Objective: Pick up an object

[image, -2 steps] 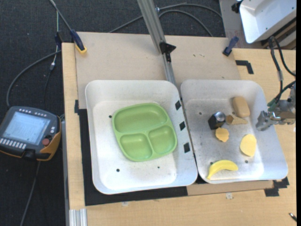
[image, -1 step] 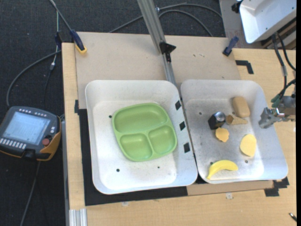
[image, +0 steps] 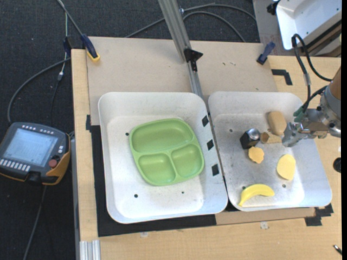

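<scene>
The right bin [image: 303, 196] holds several small items. A yellow banana [image: 256, 192] lies near its front edge, with a yellow oval piece [image: 286, 167] behind it. An orange-yellow round piece [image: 256, 155] sits near a black object [image: 250, 138]. Further back lies a tan oblong item [image: 276, 122]. My gripper [image: 290, 137] hangs low over the right bin, just right of the tan item and above the yellow oval piece. Nothing shows held in it.
The left bin [image: 116, 199] carries a green divided plate [image: 165, 150]. A grey metal pole [image: 179, 28] slants across the back toward the gap between the bins. A teach pendant [image: 32, 153] lies on the floor at the left. Cables hang by the arm at the right.
</scene>
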{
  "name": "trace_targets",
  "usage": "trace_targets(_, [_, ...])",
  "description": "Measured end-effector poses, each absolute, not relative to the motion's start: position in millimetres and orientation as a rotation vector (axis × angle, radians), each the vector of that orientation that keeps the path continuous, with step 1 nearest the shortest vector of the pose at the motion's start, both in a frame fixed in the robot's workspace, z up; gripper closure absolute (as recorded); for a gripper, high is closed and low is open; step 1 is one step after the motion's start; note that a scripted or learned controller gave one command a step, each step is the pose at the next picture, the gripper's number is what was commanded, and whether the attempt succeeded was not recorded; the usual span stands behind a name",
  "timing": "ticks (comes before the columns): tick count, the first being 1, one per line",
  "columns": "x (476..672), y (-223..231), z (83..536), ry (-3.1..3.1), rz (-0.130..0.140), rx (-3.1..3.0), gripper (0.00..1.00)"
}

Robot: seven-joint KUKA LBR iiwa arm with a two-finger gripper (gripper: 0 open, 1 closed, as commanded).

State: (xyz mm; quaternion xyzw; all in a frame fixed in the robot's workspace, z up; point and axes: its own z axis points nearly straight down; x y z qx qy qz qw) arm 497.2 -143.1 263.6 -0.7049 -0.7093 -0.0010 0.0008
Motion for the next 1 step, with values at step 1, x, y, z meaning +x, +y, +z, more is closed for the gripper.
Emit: trace_targets(1, [503.6, -97.4, 264.8, -2.227, -0.003, -2.212, 1.00])
